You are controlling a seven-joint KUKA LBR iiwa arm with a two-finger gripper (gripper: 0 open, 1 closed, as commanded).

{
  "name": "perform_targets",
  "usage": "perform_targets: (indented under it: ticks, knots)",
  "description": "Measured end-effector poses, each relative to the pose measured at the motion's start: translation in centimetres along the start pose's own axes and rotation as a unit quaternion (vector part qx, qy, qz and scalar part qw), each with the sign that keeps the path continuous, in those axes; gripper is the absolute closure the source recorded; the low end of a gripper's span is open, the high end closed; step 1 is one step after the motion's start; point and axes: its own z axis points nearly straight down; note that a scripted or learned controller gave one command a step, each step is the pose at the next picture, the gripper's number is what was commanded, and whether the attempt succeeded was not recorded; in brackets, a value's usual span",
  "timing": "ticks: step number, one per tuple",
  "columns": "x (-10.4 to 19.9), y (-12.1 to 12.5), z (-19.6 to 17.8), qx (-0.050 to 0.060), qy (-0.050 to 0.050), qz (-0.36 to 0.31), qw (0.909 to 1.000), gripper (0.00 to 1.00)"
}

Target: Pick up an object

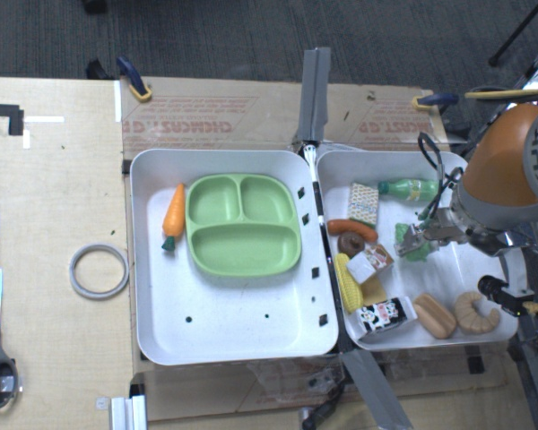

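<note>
Camera view looks down on two white bins: the left bin [152, 267] bears a green tray [244, 224] and a carrot [173, 213], and the right bin [448, 267] bears the clutter. The gripper [419, 238] is low in the right bin, right at a small green item [411, 243]; whether the fingers are apart or clamped on it I cannot tell, since arm and item blur together there. That green item looks like the target. Left of it lie a sausage [352, 228], a corn cob [347, 280] and a small box [370, 262]; a green bottle [408, 187] sits at the far side, and a bun [434, 316] and croissant [476, 313] at the near side. To do this well, the fingers should straddle the item squarely, close fully, then lift straight up, away from the box.
</note>
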Motion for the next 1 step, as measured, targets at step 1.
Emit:
perform_targets:
  ticks: [1]
  knots:
    - [2.92, 6.38, -10.46, 0.005, 0.001, 0.084, 0.9965, 1.0]
